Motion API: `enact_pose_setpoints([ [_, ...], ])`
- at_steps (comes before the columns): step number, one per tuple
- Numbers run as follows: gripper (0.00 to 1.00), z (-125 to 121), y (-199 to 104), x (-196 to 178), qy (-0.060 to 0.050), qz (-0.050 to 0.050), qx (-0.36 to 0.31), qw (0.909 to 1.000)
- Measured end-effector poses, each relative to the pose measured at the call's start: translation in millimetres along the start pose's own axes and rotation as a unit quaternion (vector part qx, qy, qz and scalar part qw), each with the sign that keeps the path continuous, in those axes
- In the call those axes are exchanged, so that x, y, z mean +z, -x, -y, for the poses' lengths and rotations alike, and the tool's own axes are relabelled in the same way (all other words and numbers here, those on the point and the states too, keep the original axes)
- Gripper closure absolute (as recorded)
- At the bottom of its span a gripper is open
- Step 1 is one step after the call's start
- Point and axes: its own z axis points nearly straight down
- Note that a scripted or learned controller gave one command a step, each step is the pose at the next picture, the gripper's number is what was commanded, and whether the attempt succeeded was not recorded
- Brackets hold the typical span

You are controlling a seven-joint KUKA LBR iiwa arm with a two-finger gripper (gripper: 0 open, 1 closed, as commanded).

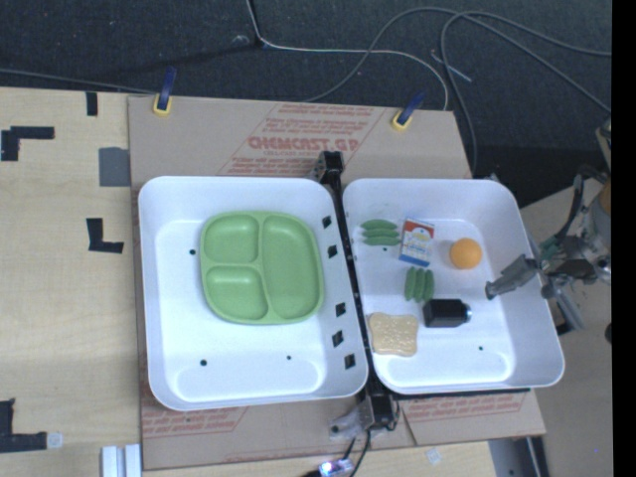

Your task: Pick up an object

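The right bin (pixel 502 366) holds several small things. An orange ball (pixel 464 253) lies at its right, with a small white, blue and red carton (pixel 417 242) to the left of it. Green pea pods (pixel 379 232) lie at the back left and a second green pod (pixel 418 284) near the middle. A black block (pixel 445 313) sits just in front of that pod, and a tan slice of toast (pixel 394 334) lies at the front left. My gripper (pixel 507 278) hangs over the bin's right rim, right of the black block and below the ball, touching nothing.
The left bin (pixel 169 366) holds a green divided plate (pixel 262 267). A black divider with clips (pixel 344 286) runs between the bins. Both bins rest on a cardboard sheet (pixel 298 137) on the wooden bench, and cables cross the dark floor behind it.
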Motion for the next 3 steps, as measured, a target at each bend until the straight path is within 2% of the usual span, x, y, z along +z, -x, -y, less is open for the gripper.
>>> enact_pose_setpoints([
  [1,0.0,-3,0,-5,0.005,0.001,-0.002,1.0],
  [2,0.0,-10,4,53,0.003,0.001,-0.001,1.0],
  [3,0.0,-12,2,115,0.005,0.002,-0.001,1.0],
])
